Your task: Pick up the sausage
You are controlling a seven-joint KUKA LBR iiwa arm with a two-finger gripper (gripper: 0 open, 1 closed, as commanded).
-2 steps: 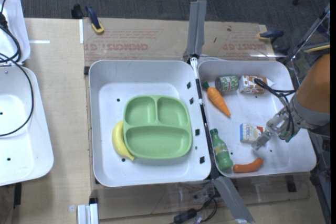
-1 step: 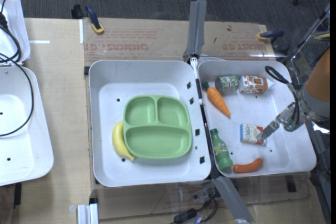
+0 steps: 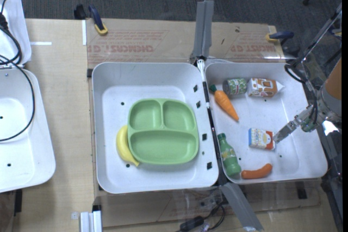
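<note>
Wooden surface (image 3: 54,35) carries two white bins. Sausage (image 3: 256,172) lies at right bin (image 3: 304,168) front edge, beside green bottle (image 3: 228,155). Gripper (image 3: 280,135) near juice carton (image 3: 261,138); finger state: cannot tell. Judged: pick not yet done, sausage ungrasped.

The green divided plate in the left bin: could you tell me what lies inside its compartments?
All three compartments of the green plate show bare green. A banana lies outside against its left rim. Whatever is beneath the plate is covered.
</note>
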